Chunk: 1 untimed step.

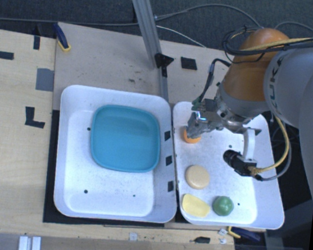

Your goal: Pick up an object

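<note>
Nearest the camera, along the front edge of the right bin (264,217), a yellow piece (195,205) and a small green ball (223,205) are lying side by side, apart but close. Just behind them a pale, cream-coloured round piece (197,177) is sitting on the bin floor. All three are looking like small toy foods: probably light, smooth and a little slippery, and the rounded ones are likely to roll if nudged off centre.

Further back, the gripper (195,126) is hanging low over the bin's left side, directly above a small orange object (191,136) that is peeking out beneath it next to the bin wall. This appears to be the thing being tried for. How the fingers are set cannot be told from this slanted angle, since the gripper body is covering them, and it is not clear whether they are touching the object at all. Judging by its size, the orange piece is probably light and fairly stiff; taking it across its middle, squarely from above, looks the safest, because the nearby wall is leaving little room on that side.

To the left, the other bin (70,139) is carrying a blue plate (125,137). Beyond both bins the desk (97,52) is running back toward a slanting metal post (149,24).
</note>
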Available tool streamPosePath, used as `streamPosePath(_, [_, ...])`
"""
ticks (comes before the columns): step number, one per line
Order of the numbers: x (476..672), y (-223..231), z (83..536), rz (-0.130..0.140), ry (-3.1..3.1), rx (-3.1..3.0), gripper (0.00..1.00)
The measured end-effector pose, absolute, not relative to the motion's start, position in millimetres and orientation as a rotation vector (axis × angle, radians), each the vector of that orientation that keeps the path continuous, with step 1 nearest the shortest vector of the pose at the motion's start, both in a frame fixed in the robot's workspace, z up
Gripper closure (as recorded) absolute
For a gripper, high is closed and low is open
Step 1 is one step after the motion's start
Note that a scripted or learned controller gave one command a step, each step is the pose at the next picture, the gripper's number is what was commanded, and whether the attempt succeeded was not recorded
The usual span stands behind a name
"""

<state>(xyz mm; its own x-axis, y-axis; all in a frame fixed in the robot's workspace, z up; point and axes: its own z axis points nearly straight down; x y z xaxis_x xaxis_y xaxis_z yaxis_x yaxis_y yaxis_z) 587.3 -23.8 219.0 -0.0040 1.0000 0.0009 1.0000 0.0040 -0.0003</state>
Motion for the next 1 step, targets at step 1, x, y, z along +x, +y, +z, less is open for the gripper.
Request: streamPosePath(1, [569.3,22.2,211.5,0.000,-2.224,-2.217,1.00])
